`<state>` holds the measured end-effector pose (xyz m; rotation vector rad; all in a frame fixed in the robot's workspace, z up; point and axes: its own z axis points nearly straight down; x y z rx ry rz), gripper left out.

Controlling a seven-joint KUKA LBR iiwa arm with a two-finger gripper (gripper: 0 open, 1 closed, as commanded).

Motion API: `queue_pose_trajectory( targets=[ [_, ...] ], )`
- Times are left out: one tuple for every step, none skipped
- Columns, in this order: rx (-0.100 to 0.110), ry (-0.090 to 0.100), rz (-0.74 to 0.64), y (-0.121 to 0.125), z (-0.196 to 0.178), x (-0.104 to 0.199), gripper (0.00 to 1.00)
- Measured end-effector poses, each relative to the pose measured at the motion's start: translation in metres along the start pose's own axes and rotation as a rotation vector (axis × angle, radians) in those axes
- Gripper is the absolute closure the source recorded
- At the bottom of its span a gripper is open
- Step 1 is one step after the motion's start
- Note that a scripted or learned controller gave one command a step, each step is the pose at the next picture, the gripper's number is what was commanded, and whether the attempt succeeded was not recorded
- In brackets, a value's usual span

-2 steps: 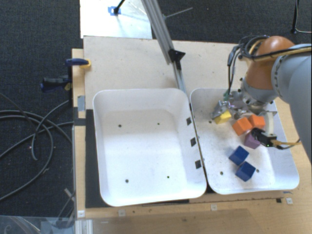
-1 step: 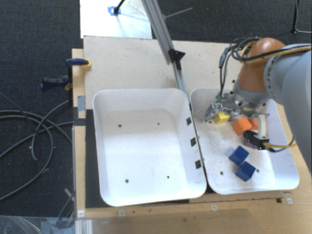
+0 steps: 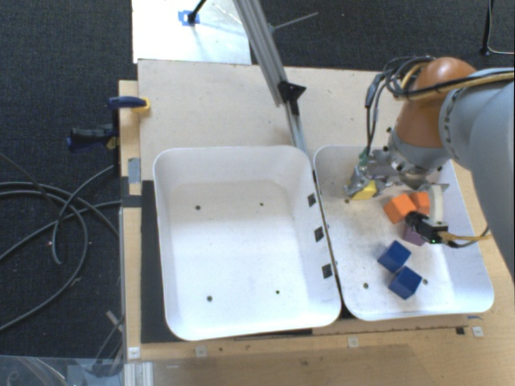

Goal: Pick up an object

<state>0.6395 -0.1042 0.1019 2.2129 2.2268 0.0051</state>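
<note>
One yellow block (image 3: 366,190) under jaws (axis unclear).

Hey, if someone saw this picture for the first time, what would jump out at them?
Probably the grey arm with its orange band, reaching in from the right over the right bin. Its gripper sits low by a yellow block, with an orange block and two blue blocks nearby.
</note>
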Motion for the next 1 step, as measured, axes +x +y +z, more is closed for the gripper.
queue_pose_trajectory(
  targets=[
    [-0.007,0.002,-0.006,0.0225,-0.0938,0.0759,1.0]
  ],
)
